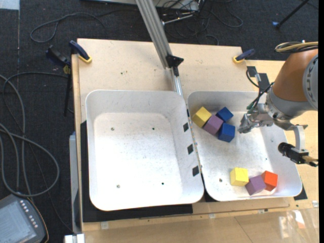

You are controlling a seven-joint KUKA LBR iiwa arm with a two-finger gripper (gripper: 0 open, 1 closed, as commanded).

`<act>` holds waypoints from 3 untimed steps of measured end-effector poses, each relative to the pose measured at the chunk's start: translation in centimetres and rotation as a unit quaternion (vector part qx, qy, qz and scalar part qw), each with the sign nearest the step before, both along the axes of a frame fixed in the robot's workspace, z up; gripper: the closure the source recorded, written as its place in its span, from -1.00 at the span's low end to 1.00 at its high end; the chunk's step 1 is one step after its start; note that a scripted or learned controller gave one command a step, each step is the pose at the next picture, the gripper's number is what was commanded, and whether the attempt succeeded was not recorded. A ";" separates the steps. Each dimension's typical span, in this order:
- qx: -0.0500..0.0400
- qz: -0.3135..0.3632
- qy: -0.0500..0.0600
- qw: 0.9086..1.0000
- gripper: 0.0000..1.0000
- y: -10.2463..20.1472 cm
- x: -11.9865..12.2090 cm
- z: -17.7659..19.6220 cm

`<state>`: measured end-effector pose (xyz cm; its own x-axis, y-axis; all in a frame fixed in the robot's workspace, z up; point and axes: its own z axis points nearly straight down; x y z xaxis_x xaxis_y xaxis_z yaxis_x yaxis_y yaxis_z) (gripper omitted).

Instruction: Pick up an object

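I see the grey arm with the orange band (pixel 296 82) reaching in from the right over the right shallow white bin (pixel 281 153). Its hand (pixel 245 124) hangs just right of a bunch of small blocks in the far part of that bin: a yellow cube (pixel 201 116), a purple cube (pixel 213 124) and two blue cubes (pixel 225 114) (pixel 227 132). The nearer blue one sits just beside the hand. I cannot tell how the hand is set, and I see no block in it. Near the front edge lie another yellow cube (pixel 239 176), a purple one (pixel 254 184) and an orange one (pixel 271 179), close together. The left white bin (pixel 96 135) sits beside it on the tan wooden surface (pixel 126 65).
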<state>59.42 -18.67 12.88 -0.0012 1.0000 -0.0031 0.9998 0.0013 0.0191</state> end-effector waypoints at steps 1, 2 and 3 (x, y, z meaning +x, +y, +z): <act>0.000 -0.001 0.007 1.000 1.00 -0.5 -0.7 5.0; 0.000 0.001 0.007 1.000 1.00 -0.2 -0.6 9.3; 0.000 0.001 0.006 1.000 1.00 -0.2 -0.4 14.7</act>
